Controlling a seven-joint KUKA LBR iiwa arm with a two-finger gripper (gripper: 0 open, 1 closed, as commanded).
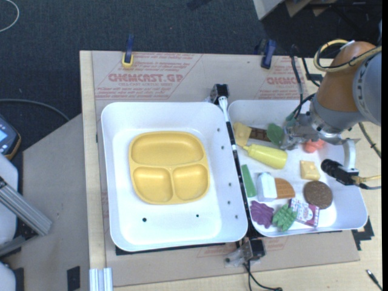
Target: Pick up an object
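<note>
The right white bin holds several toy foods. A yellow squeeze bottle lies near its left side, with a green piece and a brown piece just behind it. My gripper hangs low over the back of this bin, right beside the green piece and next to a small orange-red piece. The grey wrist with its orange band covers the bin's far right corner. I see nothing lifted off the bin floor.
Also in the right bin are a cheese cube, a brown cookie, a green stick, purple grapes, broccoli and a pink packet. A yellow divided plate lies in the left bin.
</note>
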